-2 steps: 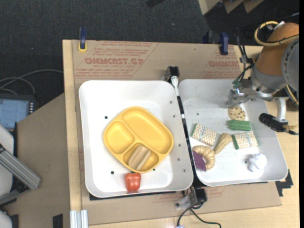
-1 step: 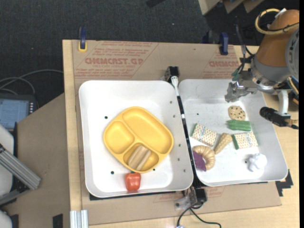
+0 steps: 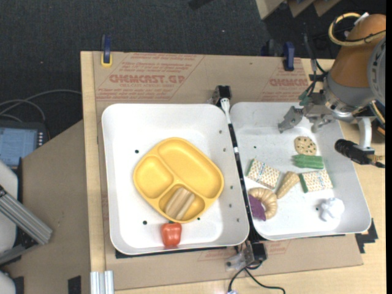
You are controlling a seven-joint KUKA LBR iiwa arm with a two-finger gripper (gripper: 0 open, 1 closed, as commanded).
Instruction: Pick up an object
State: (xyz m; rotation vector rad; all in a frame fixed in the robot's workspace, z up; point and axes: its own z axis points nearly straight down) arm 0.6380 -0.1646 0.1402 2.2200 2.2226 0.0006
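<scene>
My gripper [image 3: 304, 122] hangs over the back part of the right bin [image 3: 269, 116], its two grey fingers spread apart and open, with nothing between them. Just in front of it lies a round cookie [image 3: 304, 144]. Below that are a green piece [image 3: 307, 162], two patterned crackers [image 3: 264, 173] [image 3: 317, 180], an ice cream cone [image 3: 286, 184], a croissant [image 3: 264, 198] over a purple piece [image 3: 257, 208], and a small white figure [image 3: 328, 209].
The left bin [image 3: 122, 127] holds a yellow divided plate [image 3: 177, 176] with a bread roll [image 3: 179, 202] in its front compartment, and a red pepper [image 3: 172, 234] beside it. The grey and orange arm [image 3: 358, 60] enters from the upper right.
</scene>
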